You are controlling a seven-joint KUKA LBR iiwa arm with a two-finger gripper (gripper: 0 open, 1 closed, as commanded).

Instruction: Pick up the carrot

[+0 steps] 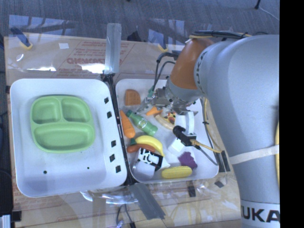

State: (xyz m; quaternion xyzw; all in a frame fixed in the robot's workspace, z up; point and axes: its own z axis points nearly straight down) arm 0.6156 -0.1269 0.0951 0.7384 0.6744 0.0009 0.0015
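Where the grey arm (237, 103) reaches in over the right bin (209, 171), I see its gripper (159, 104) low among the toys, but I cannot tell how it is set or whether it holds anything. Far to the gripper's left sits the left bin (28, 175), holding a green divided plate (61, 122). In the right bin, the carrot (127, 124) lies just left of and below the gripper, along the bin's left wall. Beside it lies a green bottle (142, 122). Below the gripper I see a banana (150, 143), a corn cob (176, 172) and a purple piece (187, 159). A slice of toast (132, 97) sits just left of the gripper.
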